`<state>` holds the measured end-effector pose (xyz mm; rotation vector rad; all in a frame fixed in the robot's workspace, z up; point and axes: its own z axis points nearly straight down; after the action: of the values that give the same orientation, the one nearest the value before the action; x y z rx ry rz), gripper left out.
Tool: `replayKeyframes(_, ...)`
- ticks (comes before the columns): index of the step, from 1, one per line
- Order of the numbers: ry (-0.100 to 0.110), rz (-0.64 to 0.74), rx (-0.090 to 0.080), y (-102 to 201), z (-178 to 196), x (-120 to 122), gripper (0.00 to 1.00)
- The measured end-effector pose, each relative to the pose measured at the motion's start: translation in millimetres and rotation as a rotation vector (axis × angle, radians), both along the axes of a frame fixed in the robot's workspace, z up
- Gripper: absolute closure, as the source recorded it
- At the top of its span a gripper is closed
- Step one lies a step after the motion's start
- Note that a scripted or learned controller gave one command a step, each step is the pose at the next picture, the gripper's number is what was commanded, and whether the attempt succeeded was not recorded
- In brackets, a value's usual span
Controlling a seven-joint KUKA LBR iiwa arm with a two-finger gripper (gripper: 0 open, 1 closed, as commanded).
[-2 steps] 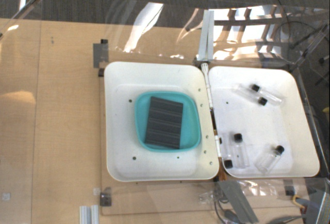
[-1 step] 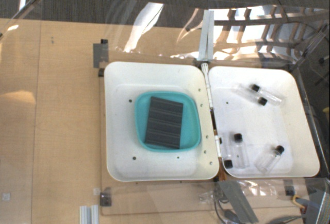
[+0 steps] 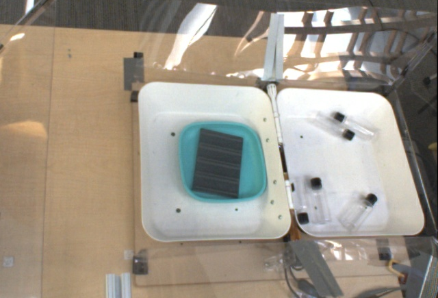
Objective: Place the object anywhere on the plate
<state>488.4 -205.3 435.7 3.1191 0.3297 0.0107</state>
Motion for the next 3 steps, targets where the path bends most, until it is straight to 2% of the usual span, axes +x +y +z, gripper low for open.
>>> replayKeyframes(3, 0.001, 0.001, 0.0, 0.3, -0.4, 0.1, 0.0)
